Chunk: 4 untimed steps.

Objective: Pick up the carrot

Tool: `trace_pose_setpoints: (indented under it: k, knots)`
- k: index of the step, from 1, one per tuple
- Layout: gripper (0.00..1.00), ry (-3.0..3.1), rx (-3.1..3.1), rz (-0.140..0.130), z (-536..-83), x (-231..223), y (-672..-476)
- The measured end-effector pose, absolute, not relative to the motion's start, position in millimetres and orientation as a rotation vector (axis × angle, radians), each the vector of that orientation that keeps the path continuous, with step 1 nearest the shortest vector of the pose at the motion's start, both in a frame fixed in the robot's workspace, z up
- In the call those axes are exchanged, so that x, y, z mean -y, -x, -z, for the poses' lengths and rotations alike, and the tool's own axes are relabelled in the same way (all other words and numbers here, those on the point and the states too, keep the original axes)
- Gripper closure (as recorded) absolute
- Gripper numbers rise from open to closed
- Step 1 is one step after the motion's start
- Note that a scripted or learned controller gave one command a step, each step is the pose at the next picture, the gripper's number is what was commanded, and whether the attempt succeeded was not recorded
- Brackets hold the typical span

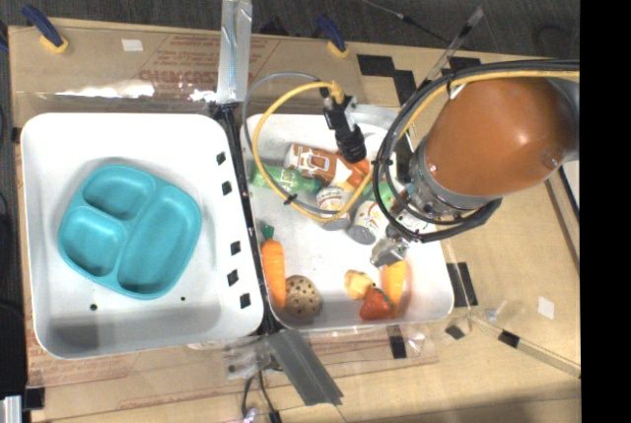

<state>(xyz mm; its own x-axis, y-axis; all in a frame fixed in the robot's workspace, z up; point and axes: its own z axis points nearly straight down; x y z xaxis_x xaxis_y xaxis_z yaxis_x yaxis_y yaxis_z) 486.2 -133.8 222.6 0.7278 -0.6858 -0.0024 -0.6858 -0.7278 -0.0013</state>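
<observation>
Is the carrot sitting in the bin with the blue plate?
No, the carrot lies in the right bin, by its left wall, while the blue plate is in the left bin.

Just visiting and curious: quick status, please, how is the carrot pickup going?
Tool low in right white bin, near the far-side food pieces. Long orange carrot lying by the left wall, ungrasped. Brown speckled ball beside its tip.

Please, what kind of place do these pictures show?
Probably a robot lab bench for grasping tests: a cabled arm reaches over two taped-down white bins, one holding toy food such as a carrot.
</observation>
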Motion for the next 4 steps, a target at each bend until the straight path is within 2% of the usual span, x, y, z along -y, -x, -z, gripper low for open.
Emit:
trace_pose_setpoints:
  k: [1, 2, 3, 4]
  knots:
    - [1.00, 2.987, -0.968, -0.011, -183, 172, -540.7]
    - [1.00, 3.123, -0.309, 0.006, -170, 209, -532.0]
    - [1.00, 2.982, -0.987, -0.009, -189, 210, -496.4]
    - [1.00, 3.115, -0.379, 0.013, -303, 208, -535.6]
